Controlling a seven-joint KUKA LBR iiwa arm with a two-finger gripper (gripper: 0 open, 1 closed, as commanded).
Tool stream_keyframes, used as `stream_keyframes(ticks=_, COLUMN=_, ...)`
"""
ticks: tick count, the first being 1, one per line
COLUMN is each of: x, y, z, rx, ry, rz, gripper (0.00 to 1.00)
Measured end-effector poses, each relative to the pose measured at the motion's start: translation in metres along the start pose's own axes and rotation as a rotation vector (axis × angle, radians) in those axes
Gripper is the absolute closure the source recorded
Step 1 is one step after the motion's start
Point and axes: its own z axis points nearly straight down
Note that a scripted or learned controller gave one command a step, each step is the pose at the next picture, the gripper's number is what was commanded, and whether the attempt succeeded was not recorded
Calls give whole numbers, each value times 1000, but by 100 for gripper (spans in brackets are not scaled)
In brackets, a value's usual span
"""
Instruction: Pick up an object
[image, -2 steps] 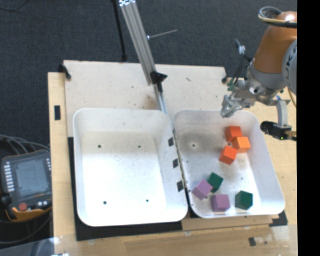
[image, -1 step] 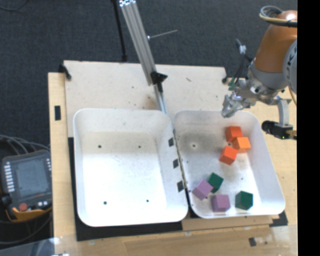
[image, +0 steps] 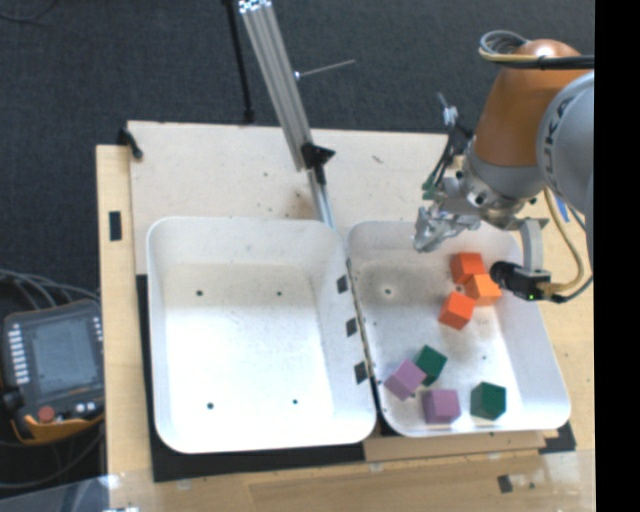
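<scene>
Nearest the camera, along the right bin's front wall: two purple cubes and, touching or nearly so, and two green cubes, one against the first purple, the other just beside the second. They seem scattered loosely, as dropped. Mid-bin: three orange cubes clustered, one forward, two and behind it, touching. Count: 2 purple, 2 green, 3 orange; seven candidates, all in the right bin. Left bin sits alongside. Farthest back, the gripper hangs over the right bin's rear, just beside the orange cluster, carrying nothing; finger spacing cannot be told. Judgement: poised for descent on the orange cubes.
</scene>
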Motion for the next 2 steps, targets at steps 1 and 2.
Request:
stream_keyframes(ticks=1, x=42, y=-23, z=7, rx=0, ry=0, rz=0, gripper=100)
stream_keyframes(ticks=2, x=89, y=-40, z=-6, rx=-1, ry=1, rz=-1, gripper=100)
